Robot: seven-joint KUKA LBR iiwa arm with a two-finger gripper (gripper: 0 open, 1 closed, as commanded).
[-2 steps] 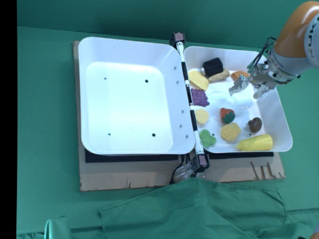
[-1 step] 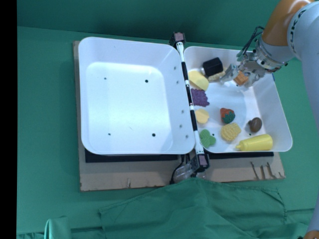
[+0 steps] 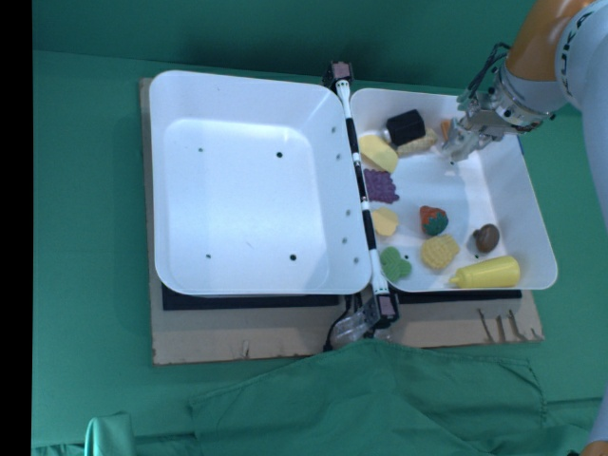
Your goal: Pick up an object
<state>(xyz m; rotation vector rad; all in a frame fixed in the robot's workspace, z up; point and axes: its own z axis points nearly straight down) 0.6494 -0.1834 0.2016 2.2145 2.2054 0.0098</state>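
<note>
Glossy plastic toy foods (image 3: 436,220) scattered across right bin (image 3: 532,245); yellow bottle (image 3: 486,273) near front edge. Gripper (image 3: 463,146) poised at back edge, beside black block (image 3: 406,125); finger spread impossible to tell.

arm (image 3: 570,36): grey links | orange band | black cables at wrist

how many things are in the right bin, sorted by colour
Yellow: 5, the wedge, the small round piece, the pineapple-like piece, the bottle and the pale piece beside the black block
Black: 1
Purple: 1
Green: 1
Red with green: 1
Brown: 1
Total: 10, not counting an orange bit partly hidden by the gripper
</note>
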